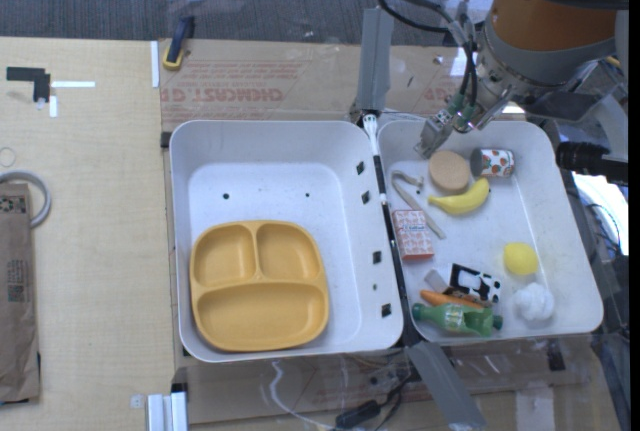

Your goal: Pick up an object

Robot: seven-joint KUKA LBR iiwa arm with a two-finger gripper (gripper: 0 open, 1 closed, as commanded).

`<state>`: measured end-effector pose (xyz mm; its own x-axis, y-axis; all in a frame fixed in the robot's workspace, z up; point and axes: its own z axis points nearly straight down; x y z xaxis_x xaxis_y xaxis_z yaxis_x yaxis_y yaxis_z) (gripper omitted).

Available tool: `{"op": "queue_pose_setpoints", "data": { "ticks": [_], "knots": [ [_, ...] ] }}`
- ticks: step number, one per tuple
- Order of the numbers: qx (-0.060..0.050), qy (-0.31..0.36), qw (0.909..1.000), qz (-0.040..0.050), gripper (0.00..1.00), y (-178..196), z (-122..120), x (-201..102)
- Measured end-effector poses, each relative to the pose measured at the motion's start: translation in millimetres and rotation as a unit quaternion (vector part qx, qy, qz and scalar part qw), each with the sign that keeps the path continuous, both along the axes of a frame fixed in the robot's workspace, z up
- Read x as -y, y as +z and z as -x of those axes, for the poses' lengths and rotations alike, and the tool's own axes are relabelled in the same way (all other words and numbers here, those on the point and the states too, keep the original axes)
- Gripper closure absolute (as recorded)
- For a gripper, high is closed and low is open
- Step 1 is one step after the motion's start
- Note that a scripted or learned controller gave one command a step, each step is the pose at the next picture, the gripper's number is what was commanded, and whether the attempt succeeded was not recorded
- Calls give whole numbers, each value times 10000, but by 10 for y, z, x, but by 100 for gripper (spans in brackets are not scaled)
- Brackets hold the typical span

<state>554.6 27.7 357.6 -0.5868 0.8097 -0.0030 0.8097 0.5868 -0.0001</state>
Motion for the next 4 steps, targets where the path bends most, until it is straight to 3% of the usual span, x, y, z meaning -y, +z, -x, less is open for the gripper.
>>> {"op": "queue_pose_setpoints", "data": {
  "ticks": [1,2,3,4],
  "knots": [
    [3,7,10000,13,100,83,-12,4],
    [3,1105,9939,1,100,305,113,297],
    [3,1932,9812,2,100,523,-321,359],
    [-9,1474,9891,-4,100,188,222,495]
  ]
}}
